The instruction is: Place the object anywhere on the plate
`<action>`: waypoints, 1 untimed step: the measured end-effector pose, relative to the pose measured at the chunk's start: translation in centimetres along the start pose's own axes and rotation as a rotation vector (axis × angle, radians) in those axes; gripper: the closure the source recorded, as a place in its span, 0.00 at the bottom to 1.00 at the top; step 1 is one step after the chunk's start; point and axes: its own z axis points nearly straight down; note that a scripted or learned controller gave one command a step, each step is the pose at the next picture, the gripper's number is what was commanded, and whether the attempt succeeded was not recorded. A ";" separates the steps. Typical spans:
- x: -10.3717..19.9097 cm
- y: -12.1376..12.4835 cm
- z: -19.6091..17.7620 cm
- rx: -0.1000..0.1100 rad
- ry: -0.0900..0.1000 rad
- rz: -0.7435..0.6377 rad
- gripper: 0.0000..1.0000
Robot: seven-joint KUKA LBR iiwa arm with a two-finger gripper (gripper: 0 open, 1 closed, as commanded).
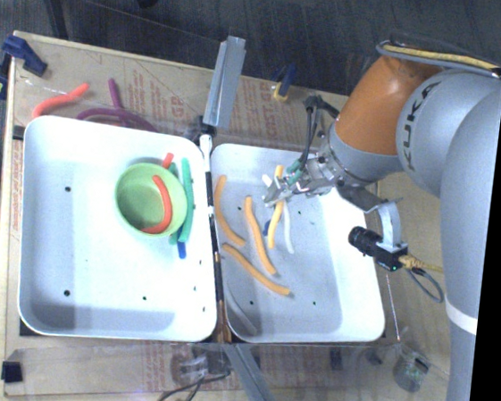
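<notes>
Two shallow white bins sit side by side: the left bin and the right bin. One green plate lies in the left bin, with one red strip curled on it and one green strip at its right edge. Right of the plate, the other bin holds about four orange strips and one white one.

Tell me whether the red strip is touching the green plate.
Touching. The camera view shows the red strip lying curved along the green plate inside its right rim, with no gap between them.
</notes>
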 end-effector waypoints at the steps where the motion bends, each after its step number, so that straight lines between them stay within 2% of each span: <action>1: 0.0 0.0 0.0 -0.001 0.000 0.000 0.00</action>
